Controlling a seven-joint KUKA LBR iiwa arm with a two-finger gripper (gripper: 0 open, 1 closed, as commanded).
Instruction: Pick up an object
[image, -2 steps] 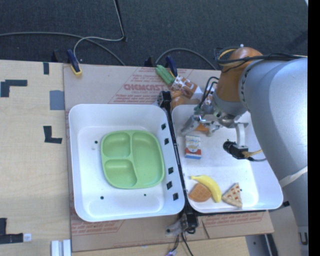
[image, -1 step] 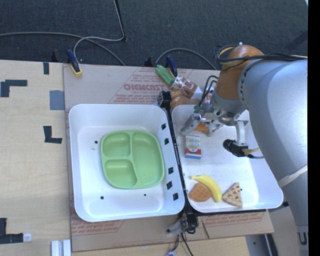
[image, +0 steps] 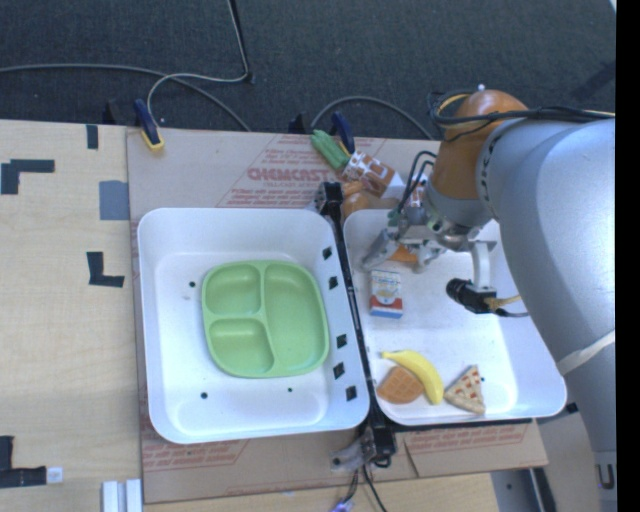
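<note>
Camera view has the grey arm (image: 560, 200) reaching over the right bin (image: 520, 385), low near its far edge. The left bin (image: 165, 330) carries a green divided plate (image: 265, 318) at its middle. The gripper (image: 405, 245) sits in the right bin's far-left corner, just above a small carton (image: 386, 294); whether it is clenched or released I cannot tell. Nothing looks lifted, so the pick seems undone. A banana (image: 420, 372), a waffle (image: 398, 387) and a pizza slice (image: 466, 390) lie along the near edge.
</note>
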